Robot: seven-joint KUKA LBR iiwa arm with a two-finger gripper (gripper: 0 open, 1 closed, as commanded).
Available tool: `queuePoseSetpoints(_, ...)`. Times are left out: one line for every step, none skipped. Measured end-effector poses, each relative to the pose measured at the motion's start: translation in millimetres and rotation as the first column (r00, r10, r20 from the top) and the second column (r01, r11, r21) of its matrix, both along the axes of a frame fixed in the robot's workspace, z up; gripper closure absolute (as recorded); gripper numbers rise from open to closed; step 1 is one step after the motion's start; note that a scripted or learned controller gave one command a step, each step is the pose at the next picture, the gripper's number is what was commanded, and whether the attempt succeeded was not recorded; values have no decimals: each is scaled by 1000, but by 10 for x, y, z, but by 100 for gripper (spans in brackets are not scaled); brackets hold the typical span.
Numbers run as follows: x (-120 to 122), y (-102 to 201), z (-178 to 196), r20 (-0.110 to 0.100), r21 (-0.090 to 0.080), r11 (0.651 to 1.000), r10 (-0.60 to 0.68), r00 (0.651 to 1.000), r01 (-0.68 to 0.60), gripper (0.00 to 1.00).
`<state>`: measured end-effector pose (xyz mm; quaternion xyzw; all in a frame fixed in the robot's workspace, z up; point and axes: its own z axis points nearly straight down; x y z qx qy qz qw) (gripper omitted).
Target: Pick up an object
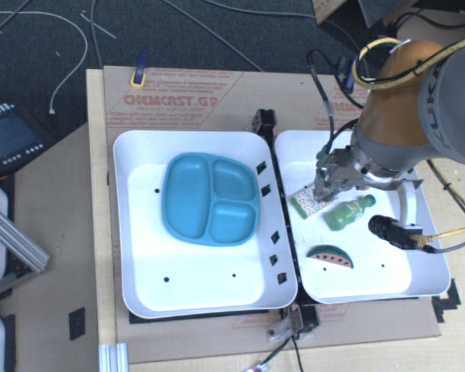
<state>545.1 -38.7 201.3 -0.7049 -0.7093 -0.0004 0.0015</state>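
Your bench point(101, 208) carries two white bins. Left bin point(139, 262) holds a blue divided plate point(211, 198) with three compartments, sitting upper-centre. Right bin point(372, 281) holds the small stuff. Your arm point(407, 107) comes in from the right; pincer point(323, 186) is down over a small green-patterned packet point(304, 202), touching or just above it, can't tell which. Green bottle point(349, 211) lies on its side just beside the packet, long axis slanting, pale cap end pointing up-right. Watermelon slice toy point(330, 256) sits nearer the front, rind arching up.
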Motion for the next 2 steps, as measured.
queuePoseSetpoints(135,475,149,4,0,1000,0,1000,0,100)
queuePoseSetpoints(241,1058,276,4,0,1000,1,1000,-1,100)
